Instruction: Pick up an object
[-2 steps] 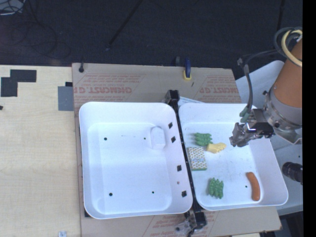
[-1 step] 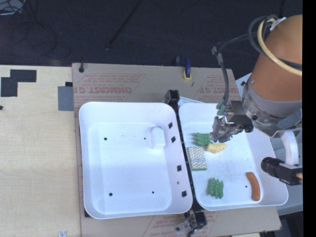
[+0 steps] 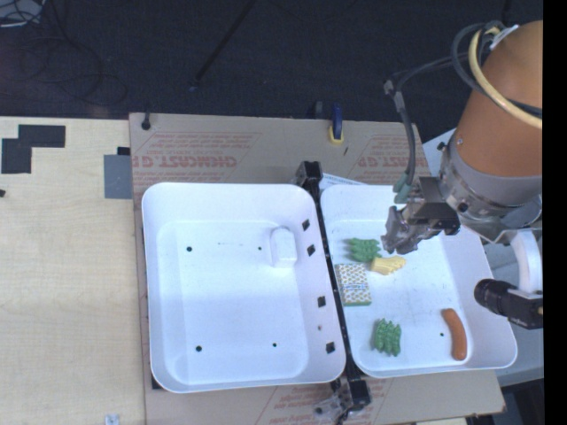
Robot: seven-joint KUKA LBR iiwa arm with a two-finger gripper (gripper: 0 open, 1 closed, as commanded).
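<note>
Arm [image 3: 500,113] comes in from the right and hangs over the right bin [image 3: 474,348]. Gripper [image 3: 396,242] is low in the upper-middle part of that bin, just beside a yellow piece [image 3: 388,266] and a green leafy piece [image 3: 361,250] — the yellow one sits right under the tip, touching or nearly so. Can't tell if the gripper is released or clenched; the tip is a dark blur from this angle, and nothing is visibly held.

Objects in the right bin:
- green leafy piece, near the divider, upper middle
- yellow piece, just right of it, the two touching or close to it
- checkered block [image 3: 353,284], pale with a fine pattern, against the left wall, below the green leafy piece
- second green cluster [image 3: 386,336], lower middle, well apart from the gripper
- orange sausage [image 3: 455,333], lower right, lying roughly lengthwise near the right wall

Left bin [image 3: 168,237] has a small white lump [image 3: 283,244] near its upper right, hard to make out against the white floor.

Both bins sit side by side on a cardboard sheet [image 3: 230,153] on the bench [image 3: 62,273] — black clips along the seam between them.
</note>
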